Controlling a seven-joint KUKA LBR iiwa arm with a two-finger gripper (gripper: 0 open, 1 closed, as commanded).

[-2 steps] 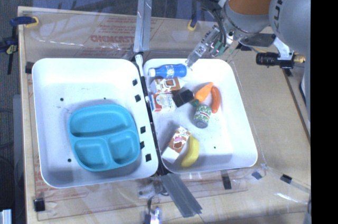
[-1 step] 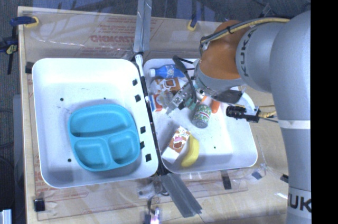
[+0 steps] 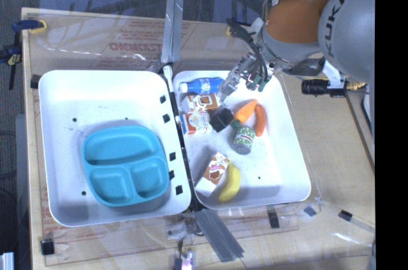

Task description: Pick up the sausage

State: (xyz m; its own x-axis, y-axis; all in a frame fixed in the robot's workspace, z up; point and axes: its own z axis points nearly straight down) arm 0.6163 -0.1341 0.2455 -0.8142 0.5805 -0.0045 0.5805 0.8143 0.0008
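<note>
Sausage (image 3: 260, 120): red, slim, lying in the right bin (image 3: 290, 163), upper right part, tight against an orange carrot (image 3: 245, 111) on its left. Just below, a small green-capped bottle (image 3: 243, 138) on its side. Left of the carrot, a black block (image 3: 221, 118), then a white and red carton (image 3: 197, 121); above that, a blue and white packet (image 3: 205, 85) near the bin's top edge. Lower down, toward frame centre bottom, a yellow banana (image 3: 231, 183) touching a small brown and white carton (image 3: 217, 169).

Gripper (image 3: 231, 85) poised over the upper part of the right bin, above the black block and left of the sausage, nothing seen between the fingers; spread or pressed together cannot be told. Grey arm (image 3: 347, 20) with orange band entering from upper right of frame.

Left bin (image 3: 57, 135) holding a blue divided tray (image 3: 125, 163), three compartments, at lower centre.
</note>
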